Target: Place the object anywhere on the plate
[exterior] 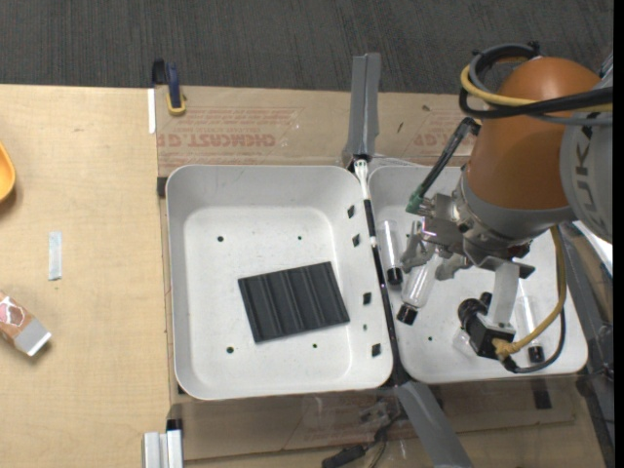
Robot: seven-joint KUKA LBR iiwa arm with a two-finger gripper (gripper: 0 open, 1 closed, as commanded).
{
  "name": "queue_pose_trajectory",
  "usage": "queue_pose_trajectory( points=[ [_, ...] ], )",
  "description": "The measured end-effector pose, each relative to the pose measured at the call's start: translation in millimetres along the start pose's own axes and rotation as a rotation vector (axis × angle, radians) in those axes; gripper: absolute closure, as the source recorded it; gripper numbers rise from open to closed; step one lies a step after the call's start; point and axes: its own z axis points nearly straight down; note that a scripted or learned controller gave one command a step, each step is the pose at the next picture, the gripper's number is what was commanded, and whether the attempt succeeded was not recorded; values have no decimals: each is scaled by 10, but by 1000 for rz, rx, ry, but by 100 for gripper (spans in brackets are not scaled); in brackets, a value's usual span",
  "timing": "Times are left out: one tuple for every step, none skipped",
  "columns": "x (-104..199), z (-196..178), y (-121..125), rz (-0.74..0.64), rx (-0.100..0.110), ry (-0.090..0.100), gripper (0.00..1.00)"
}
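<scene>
while poised low over the left half of the right bin [570, 354], cannot be read as clenched or released: fingers [415, 250] too tangled in metal and shadow to tell. just below the fingers, touching or nearly so, a white tube [418, 287], tilted, with a black cap at the end away from the fingers; cannot tell whether gripped. just left of the fingers, a second tube [387, 246] of the same kind, stretched along the bin wall, black cap toward the near edge. well to the left of the fingers, past the walls between the bins, the dark ribbed plate [292, 301], flat and slightly askew near the middle of the left bin [185, 261], apart from both tubes. far left of the fingers, out on the counter [88, 164]: a small grey strip [55, 256], a red and white packet [21, 326], an orange edge [4, 175] at the border. above and left of the fingers, beyond the bins, a blue and yellow clamp [173, 90] by printed cardboard [244, 136].
</scene>
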Motion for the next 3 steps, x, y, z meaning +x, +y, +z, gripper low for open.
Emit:
queue_pose_trajectory(
  points=[
    [1073,-88,-311,-179,-1,0,100],
    [627,-443,-174,-401,-3,0,100],
    [515,7,-149,-143,1,0,100]
  ],
)
